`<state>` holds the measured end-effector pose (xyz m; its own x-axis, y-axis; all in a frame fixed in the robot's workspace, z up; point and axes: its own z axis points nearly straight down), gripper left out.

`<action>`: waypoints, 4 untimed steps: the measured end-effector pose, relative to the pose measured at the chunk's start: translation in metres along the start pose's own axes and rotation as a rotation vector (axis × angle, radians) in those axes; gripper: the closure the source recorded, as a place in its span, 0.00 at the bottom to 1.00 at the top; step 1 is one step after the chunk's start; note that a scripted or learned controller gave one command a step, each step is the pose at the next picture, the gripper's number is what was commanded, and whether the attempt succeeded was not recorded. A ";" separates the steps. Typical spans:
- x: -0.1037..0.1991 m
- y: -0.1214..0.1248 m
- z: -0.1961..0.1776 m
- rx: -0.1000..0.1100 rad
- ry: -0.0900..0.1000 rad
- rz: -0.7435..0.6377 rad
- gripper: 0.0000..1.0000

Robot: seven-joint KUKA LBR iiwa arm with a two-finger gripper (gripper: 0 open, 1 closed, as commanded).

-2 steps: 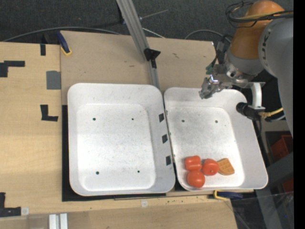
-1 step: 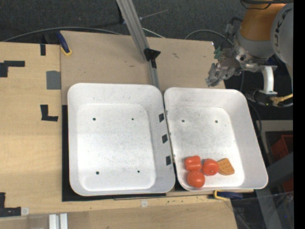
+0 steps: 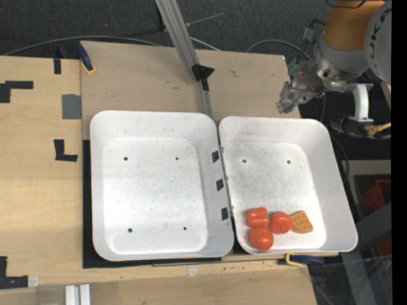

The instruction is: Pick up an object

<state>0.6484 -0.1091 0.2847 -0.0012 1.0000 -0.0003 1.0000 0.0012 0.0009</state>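
Observation:
Three small red tomato-like objects point(image 3: 267, 226) lie bunched at the front of the right bin point(image 3: 318, 145). An orange wedge-shaped piece point(image 3: 301, 222) rests just to their right, touching the nearest one. My gripper point(image 3: 288, 101) hangs above the bench just beyond the right bin's far edge, well away from these objects. Its fingers point down and nothing shows between them.
The left bin point(image 3: 152, 183) sits beside the right one, their rims meeting in the middle. A slanted metal pole point(image 3: 184, 43) crosses the bench behind the bins. Cables and a white fitting point(image 3: 361, 103) lie off the bench at the right.

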 end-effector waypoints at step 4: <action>0.207 0.009 0.027 0.003 0.001 -0.005 1.00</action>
